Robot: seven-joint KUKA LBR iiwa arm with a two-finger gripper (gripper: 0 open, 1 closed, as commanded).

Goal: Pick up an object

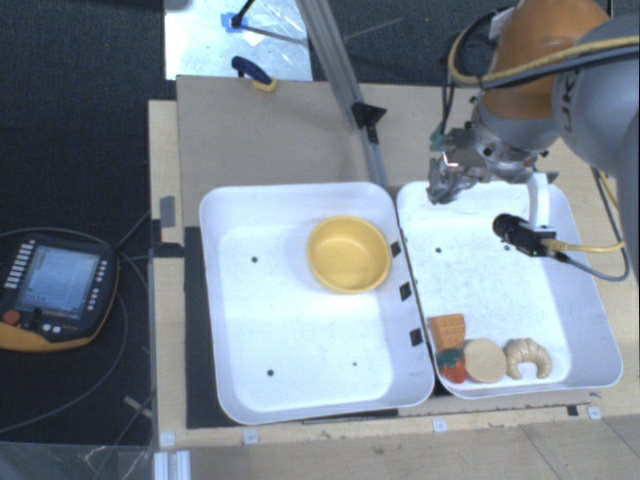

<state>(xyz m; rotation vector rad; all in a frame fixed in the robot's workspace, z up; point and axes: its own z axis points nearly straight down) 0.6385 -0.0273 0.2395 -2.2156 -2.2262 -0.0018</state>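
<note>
A yellow bowl (348,253) sits in the left bin (250,368), near its upper right. In the right bin (580,308), along the front wall, lie an orange block (447,328), a red and green piece (453,363), a round tan biscuit (485,360) and a croissant (528,357). My gripper (444,186) hangs over the right bin's far left corner, well apart from those items. Nothing shows between its fingers.
A pendant with a screen (50,288) lies on the floor at the left. A metal pole (335,58) slants down to a clamp behind the bins. A black camera unit (520,233) with a yellow cable sticks out from the wrist over the right bin.
</note>
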